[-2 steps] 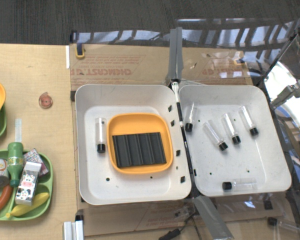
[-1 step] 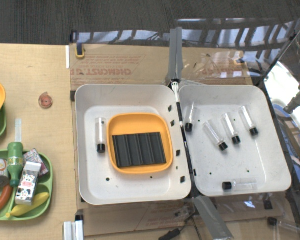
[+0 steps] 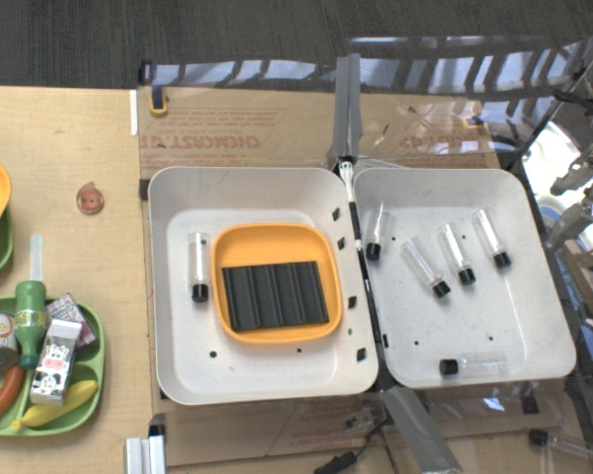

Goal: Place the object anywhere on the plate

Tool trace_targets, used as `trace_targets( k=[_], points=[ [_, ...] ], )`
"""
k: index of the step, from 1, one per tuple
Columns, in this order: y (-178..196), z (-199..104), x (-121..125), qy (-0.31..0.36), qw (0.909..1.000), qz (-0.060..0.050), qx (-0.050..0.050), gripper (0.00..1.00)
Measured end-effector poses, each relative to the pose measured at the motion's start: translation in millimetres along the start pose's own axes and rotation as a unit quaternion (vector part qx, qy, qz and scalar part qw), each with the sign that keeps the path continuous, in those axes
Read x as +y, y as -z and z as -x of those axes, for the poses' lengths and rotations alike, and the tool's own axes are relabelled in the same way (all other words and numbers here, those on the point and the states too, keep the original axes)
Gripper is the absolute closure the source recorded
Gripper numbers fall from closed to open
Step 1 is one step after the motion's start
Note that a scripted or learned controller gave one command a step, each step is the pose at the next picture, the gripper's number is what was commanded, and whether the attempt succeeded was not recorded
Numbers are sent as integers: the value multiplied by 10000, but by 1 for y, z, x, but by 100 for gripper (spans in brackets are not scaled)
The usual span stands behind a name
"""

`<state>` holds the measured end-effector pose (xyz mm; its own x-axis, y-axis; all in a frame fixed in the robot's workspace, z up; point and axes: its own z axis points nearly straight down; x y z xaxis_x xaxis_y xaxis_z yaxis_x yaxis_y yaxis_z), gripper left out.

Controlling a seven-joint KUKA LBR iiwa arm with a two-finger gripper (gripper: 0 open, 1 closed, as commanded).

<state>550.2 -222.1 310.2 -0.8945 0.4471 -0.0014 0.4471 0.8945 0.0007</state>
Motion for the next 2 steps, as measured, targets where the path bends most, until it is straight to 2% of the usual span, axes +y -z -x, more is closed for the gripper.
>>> trace_targets(
  k=[1,2],
  points=[
    [19,-9,-4,2301,9732,4,-17,0],
    [15,-5,-2,3330,9429,4,-15,0]
  ],
)
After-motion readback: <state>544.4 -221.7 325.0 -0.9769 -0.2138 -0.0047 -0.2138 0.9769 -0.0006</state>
